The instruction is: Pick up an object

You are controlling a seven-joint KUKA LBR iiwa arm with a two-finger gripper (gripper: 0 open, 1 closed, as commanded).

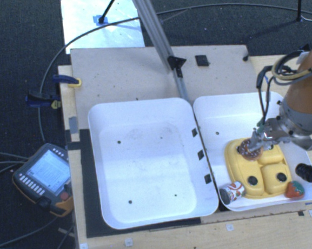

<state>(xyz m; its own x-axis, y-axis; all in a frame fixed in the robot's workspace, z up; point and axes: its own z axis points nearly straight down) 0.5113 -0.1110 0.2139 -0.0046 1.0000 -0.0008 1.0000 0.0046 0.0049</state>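
Reach/descend step. Pincer point(254, 145) low in the right white bin point(214, 110), over a small brown ring-shaped object point(249, 150) on the yellow moulded plastic toy point(260, 171). Can't tell whether it's open or closed. Next: confirm closure, lift straight up.

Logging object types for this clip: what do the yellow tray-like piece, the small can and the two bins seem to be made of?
Yellow tray-like piece: seems moulded plastic, smooth with a soft sheen, rounded raised sections. Small can: probably metal or a toy copy, with a greyish end and printed red-and-white side. Two bins: apparently thin formed plastic, matte white, with rounded corners and rolled rims.
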